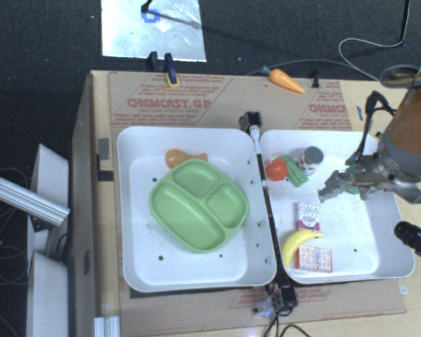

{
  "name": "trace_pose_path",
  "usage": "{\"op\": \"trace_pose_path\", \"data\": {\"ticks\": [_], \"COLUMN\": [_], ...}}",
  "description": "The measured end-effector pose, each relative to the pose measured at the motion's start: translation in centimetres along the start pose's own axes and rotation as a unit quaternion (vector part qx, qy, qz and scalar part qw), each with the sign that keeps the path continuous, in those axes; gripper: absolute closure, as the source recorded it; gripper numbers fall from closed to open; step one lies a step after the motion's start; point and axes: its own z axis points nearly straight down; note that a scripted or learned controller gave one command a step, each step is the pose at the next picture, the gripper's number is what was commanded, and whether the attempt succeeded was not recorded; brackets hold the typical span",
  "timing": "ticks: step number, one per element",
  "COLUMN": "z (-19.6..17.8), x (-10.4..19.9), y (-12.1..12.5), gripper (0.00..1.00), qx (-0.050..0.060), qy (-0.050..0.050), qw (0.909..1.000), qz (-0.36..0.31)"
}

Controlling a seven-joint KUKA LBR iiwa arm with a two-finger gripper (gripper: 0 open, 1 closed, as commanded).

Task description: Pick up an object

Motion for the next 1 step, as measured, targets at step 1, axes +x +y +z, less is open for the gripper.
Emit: {"op": "trace_pose_path", "data": {"ticks": [1], "z": [18.07], "x": [-0.01], "y": [4.08], "gripper": [0.00], "qx": [0.000], "qy": [0.000], "qw": [1.0000], "qz": [0.001]}}
